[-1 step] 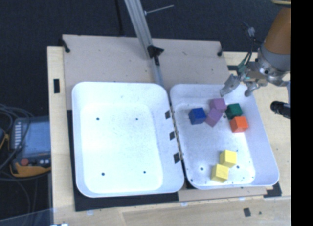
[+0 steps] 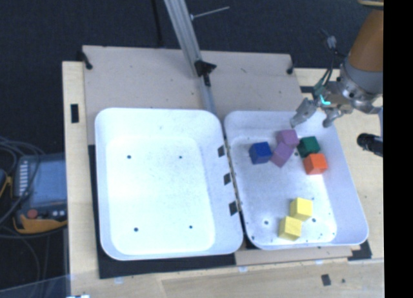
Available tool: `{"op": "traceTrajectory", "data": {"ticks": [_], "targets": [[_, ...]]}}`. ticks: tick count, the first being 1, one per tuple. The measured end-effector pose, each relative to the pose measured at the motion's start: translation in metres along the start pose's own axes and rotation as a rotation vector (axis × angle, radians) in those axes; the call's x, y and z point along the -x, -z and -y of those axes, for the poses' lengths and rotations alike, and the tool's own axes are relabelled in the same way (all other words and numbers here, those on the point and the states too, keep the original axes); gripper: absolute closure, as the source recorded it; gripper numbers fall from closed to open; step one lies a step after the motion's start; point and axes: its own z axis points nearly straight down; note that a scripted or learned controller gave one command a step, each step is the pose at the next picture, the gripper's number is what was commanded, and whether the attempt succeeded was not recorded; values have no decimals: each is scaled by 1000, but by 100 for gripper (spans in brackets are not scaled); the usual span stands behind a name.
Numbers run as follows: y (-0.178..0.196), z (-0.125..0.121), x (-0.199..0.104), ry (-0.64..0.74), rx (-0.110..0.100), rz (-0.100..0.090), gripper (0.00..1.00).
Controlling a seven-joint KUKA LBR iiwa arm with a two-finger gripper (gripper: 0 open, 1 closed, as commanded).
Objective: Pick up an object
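My gripper [image 2: 315, 117] hangs over the far edge of the right bin [image 2: 342, 213], its two fingers spread open with nothing between them. Just below it in the bin lie two purple blocks [image 2: 284, 146], a green block [image 2: 309, 144] and an orange block [image 2: 315, 162]. A blue block [image 2: 260, 152] sits to their left. Two yellow blocks [image 2: 296, 217] rest near the bin's front.
The left bin [image 2: 158, 180] stands beside the right one. A slanted metal rail [image 2: 184, 29] runs from the top down to the gap between the bins. A handheld pendant with cables [image 2: 35, 190] lies off the bench at the left.
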Motion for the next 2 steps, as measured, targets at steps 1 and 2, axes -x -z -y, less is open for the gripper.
{"op": "traceTrajectory", "data": {"ticks": [1, 2], "targets": [[-44, -6, -2, 1, -3, -1, 0], [-97, 0, -2, -4, 8, 5, 0]]}}
